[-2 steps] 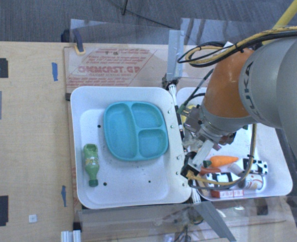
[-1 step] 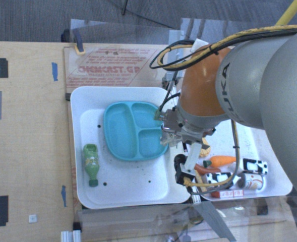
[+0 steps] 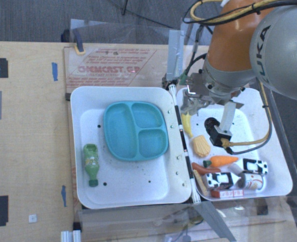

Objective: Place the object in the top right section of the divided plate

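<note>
We see the end effector (image 3: 191, 105) low in the right bin (image 3: 277, 178); we cannot tell its state. A yellow banana (image 3: 187, 125) lies just below it. The teal divided plate (image 3: 136, 130) sits in the left bin (image 3: 82, 105).

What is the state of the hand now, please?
Hand: cannot be told; it hangs over the right bin, above the banana.
</note>
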Robot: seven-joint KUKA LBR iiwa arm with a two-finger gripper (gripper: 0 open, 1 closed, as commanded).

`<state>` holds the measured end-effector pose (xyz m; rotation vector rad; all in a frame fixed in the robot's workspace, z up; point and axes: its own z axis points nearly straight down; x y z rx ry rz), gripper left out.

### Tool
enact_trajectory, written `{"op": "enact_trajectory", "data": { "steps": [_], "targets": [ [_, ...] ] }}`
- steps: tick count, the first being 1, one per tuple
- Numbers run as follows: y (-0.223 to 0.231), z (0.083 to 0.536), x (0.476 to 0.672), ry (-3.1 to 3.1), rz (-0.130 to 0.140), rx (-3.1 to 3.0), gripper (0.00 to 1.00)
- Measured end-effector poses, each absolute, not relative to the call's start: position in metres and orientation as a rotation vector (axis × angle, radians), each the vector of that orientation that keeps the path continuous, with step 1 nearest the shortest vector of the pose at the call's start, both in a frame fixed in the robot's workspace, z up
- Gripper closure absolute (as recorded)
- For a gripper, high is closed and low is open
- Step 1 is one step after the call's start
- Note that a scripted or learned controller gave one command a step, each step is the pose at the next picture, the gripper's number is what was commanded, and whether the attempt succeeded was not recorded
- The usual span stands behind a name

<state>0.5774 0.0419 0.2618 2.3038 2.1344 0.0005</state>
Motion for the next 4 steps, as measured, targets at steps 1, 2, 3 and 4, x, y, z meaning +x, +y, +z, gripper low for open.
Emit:
{"op": "enact_trajectory", "data": {
  "steps": [1,2,3,4],
  "targets": [
    [0.055,0.198,0.486,2.401,-0.004,2.031,1.0],
    [0.101,0.193,0.559,2.544,0.002,1.841,1.0],
    [0.043,0.185,0.568,2.524,-0.001,1.872,1.0],
    [0.097,0.247,0.564,2.566,0.001,1.811,1.0]
  ]
}}
